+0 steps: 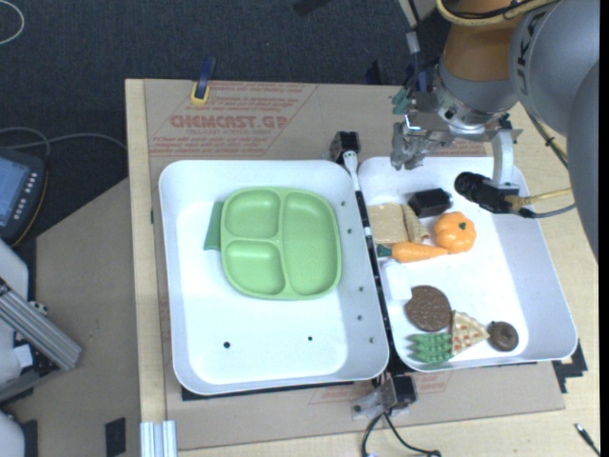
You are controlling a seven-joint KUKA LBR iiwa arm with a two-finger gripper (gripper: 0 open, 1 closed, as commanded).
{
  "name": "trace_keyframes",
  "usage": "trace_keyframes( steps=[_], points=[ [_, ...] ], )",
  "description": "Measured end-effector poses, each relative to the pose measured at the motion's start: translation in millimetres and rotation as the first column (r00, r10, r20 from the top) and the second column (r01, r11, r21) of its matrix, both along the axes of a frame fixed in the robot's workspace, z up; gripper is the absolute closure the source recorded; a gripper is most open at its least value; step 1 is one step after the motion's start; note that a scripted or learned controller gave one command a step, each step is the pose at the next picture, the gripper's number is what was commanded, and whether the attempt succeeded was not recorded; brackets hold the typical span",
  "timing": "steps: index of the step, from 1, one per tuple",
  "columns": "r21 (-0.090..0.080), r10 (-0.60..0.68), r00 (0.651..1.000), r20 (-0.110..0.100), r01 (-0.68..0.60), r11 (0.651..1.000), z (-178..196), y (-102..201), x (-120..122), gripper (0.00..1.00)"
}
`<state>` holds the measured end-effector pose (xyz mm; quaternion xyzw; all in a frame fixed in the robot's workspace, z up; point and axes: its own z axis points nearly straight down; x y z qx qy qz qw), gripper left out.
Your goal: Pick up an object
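Nearest the front edge of the bench, the right bin (557,284) has its crowded corner: a bunch of green beans (430,347) touches a pizza slice (466,330), a brown patty (427,307) sits just above them, and a small chocolate doughnut (501,335) lies near the front rim. The right half of this bin is bare white floor, the widest free room there. Further back a carrot (419,251) lies with its long axis across the bin, thick end touching an orange pepper (454,232), tip pointing toward the divider between the bins. Behind it a slice of bread (391,221) rests against the left wall, and a small black block (429,201) lies just beyond, tilted slightly. The left bin (186,284) holds a green divided plate (281,243) set back of centre, with open floor along the front and left. At the far rim of the right bin the gripper (409,156) hangs over the back left corner, clear of all the food; I cannot tell how its fingers stand, and nothing shows between them.
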<state>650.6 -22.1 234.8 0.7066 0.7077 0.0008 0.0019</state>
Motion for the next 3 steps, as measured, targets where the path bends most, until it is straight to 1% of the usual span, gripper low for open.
trace_keyframes(
  steps=[1, 2, 3],
  points=[
    [0.001, -0.002, 1.000, -0.008, 0.002, 1.000, -21, -1, -5, 1.00],
    [0.002, -0.002, 1.000, -0.006, 0.002, 1.000, -11, -5, -12, 1.00],
    [0.000, 0.000, 1.000, -0.002, 0.000, 1.000, -20, 3, 0, 1.00]
  ],
)
